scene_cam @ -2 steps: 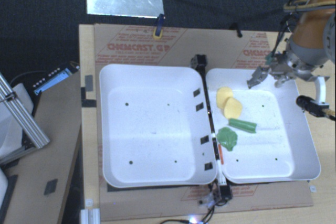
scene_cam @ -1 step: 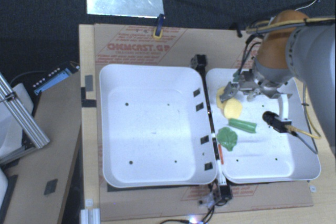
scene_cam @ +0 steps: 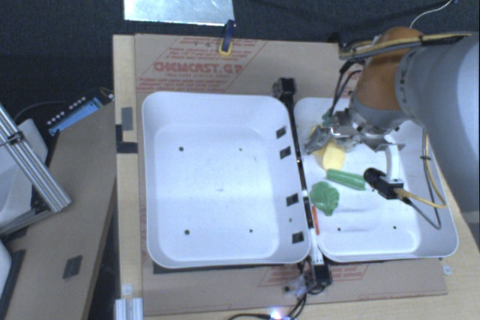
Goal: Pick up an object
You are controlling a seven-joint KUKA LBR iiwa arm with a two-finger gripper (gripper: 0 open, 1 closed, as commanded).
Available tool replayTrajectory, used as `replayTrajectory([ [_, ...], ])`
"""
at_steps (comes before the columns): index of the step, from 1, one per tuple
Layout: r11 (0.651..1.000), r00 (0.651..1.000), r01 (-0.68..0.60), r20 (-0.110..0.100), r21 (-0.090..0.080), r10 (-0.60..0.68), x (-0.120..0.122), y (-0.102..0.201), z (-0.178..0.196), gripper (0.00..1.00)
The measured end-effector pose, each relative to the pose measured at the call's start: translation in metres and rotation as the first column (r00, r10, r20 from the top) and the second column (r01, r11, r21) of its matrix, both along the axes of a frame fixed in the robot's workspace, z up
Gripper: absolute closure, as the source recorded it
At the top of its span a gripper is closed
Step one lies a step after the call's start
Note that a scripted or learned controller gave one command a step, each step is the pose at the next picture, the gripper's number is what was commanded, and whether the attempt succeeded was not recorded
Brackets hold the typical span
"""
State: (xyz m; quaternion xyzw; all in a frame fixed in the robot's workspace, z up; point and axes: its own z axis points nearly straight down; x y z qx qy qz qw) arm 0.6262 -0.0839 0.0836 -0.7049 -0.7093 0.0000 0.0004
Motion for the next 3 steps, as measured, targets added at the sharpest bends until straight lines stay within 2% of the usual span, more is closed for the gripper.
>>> replayTrajectory([
  [1,1.0,1.0,0.0,0.009,-0.003,0.0,0.003,-0.002,0.014,1.0],
  [2,1.0,1.0,-0.001,0.011,-0.003,0.001,0.004,-0.002,0.025,1.0],
  [3,1.0,1.0,-0.003,0.012,0.001,0.003,0.031,0.048,0.107,1.0],
])
